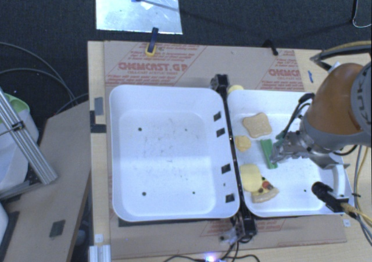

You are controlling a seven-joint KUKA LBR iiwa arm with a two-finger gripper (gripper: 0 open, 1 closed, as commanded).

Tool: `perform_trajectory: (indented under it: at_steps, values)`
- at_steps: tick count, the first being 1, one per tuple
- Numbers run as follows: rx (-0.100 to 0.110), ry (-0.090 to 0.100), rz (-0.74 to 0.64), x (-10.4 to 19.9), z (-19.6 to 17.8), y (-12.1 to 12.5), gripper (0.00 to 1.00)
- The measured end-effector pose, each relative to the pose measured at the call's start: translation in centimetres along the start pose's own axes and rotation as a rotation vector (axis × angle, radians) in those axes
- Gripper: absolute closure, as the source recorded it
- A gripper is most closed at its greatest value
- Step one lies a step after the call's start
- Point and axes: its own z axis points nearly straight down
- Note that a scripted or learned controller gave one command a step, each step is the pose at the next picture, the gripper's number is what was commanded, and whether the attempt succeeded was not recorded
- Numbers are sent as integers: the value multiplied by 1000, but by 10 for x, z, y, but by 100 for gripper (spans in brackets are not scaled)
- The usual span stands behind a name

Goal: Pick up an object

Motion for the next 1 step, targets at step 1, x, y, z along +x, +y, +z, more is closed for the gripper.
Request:
perform_trajectory:
  at_steps: [1]
  values:
    - [3,0,-1,6,31,-4,100]
